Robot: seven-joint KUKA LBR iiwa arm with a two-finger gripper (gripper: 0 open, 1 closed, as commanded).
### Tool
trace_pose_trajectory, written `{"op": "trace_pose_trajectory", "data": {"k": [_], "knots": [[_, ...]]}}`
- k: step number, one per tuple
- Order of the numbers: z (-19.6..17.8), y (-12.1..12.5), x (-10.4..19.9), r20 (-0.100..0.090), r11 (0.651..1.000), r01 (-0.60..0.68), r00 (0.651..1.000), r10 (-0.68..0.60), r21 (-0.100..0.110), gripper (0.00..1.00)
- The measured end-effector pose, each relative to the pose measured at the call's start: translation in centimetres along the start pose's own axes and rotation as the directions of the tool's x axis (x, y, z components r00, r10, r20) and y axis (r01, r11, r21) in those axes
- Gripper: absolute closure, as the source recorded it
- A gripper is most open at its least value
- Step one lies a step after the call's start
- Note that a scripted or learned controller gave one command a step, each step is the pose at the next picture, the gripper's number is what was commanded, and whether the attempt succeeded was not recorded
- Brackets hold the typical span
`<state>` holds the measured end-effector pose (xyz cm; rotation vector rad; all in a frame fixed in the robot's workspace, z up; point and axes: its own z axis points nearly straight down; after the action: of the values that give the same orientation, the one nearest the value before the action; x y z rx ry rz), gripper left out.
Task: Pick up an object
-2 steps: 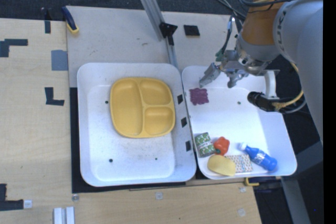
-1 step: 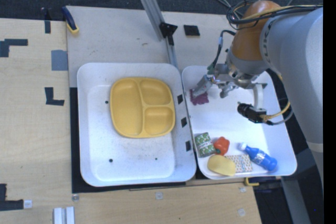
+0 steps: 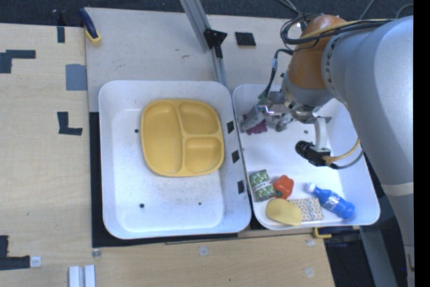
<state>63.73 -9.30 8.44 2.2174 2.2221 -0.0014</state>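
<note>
Along the right bin's [image 3: 349, 144] near edge cluster the yellow object [image 3: 283, 212], red piece [image 3: 284, 185] and blue bottle [image 3: 334, 203], well apart from the gripper [image 3: 259, 119], whose state I cannot tell, so a descent there likely grasps nothing.

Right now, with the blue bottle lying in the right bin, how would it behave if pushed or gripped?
The blue bottle lies on its side and looks rounded, so a push would probably roll it. Its surface seems smooth plastic, likely slippery between fingers. It sits close to the right bin wall, so it might get stuck there.
</note>
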Motion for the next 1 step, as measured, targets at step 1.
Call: {"op": "trace_pose_trajectory", "data": {"k": [1], "knots": [[-1.24,0.08,0.01,0.0,1.0,0.0,1.0,0.0,-0.002,1.0]]}}
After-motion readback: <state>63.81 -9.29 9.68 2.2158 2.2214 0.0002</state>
